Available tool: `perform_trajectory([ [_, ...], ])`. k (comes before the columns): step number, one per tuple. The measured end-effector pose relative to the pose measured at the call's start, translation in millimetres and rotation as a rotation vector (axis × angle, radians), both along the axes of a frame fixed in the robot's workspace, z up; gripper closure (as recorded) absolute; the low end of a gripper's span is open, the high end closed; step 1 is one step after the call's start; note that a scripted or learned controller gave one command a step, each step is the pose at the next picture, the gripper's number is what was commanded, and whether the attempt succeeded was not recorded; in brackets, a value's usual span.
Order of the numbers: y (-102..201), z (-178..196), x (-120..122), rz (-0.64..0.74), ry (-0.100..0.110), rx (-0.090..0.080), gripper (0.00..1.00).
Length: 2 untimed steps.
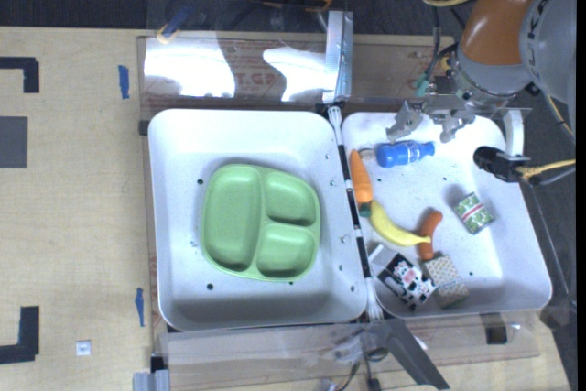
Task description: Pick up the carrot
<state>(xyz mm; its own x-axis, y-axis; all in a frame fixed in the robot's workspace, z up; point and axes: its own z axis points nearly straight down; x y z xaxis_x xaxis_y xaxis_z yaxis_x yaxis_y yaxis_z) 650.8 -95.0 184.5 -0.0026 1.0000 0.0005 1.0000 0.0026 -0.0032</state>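
Right now the carrot [363,179] lies at the right bin's [513,284] left wall, the jaws spread above the blue bottle [406,153]

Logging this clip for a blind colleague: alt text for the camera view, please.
The gripper hovers over the right bin's far edge above a blue bottle, away from the carrot by the divider. A green divided plate lies in the left bin.

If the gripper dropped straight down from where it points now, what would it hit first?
Most likely the blue bottle, lying just under the gripper in the right bin. Height is hard to judge in this slanted view. The carrot lies further left, against the bin's wall.
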Motion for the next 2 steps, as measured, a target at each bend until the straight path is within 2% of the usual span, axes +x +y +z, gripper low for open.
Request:
perform_trajectory([
  [1,85.6,-1.1,-35.3,-0.029,0.001,0.0,0.0],
  [2,86.9,-1.6,-83.4,-0.231,0.003,0.0,0.0],
])
